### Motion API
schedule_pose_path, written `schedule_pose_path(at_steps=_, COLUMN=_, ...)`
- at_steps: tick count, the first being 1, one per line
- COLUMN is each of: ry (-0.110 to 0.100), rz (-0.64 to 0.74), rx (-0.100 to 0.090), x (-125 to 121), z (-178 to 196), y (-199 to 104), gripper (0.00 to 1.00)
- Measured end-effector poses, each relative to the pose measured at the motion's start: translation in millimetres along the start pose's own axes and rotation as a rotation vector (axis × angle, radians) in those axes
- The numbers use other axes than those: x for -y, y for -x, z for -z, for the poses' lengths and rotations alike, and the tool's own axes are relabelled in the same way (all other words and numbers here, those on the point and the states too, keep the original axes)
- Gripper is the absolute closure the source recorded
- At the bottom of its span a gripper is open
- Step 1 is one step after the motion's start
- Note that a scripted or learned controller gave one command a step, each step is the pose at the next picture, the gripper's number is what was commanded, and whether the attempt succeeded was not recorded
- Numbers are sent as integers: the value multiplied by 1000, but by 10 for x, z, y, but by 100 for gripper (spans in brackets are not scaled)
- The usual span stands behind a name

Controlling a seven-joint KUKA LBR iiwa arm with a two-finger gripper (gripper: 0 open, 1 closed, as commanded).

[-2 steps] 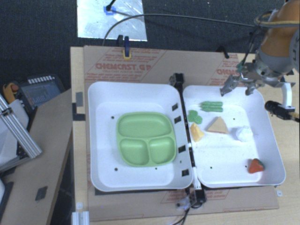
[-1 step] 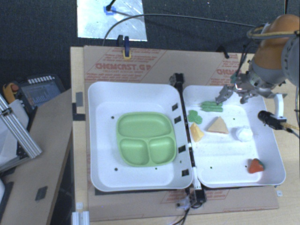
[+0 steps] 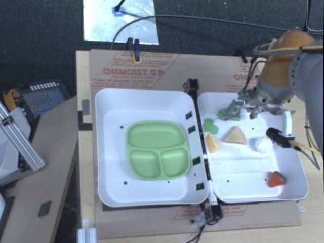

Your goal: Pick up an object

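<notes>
Over the right bin's (image 3: 298,186) far end, gripper (image 3: 243,110) hovering, fingers (image 3: 234,109) spread apart, clamping nothing. Just beside the left fingertip, a green leafy piece (image 3: 223,114); nearer the camera, a tan wedge (image 3: 235,135). To do well: centre on the leafy piece, lower straight, close only once both fingers flank it.

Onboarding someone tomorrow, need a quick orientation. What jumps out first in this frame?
The green divided tray sitting in the middle of the left bin draws the eye first. Next, the grey arm with its orange band, whose gripper hangs over the far part of the right bin. Small items lie scattered there, including a tan wedge and a red piece near the front corner.
</notes>
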State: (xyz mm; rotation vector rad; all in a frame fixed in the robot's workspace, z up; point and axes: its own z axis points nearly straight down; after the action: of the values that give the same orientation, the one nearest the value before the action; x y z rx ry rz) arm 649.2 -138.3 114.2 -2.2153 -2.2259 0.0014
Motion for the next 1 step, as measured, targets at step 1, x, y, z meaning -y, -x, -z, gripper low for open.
schedule_pose_path(at_steps=1, ry=1, rz=0, rx=0, x=-4, z=-308, y=-5, gripper=0)
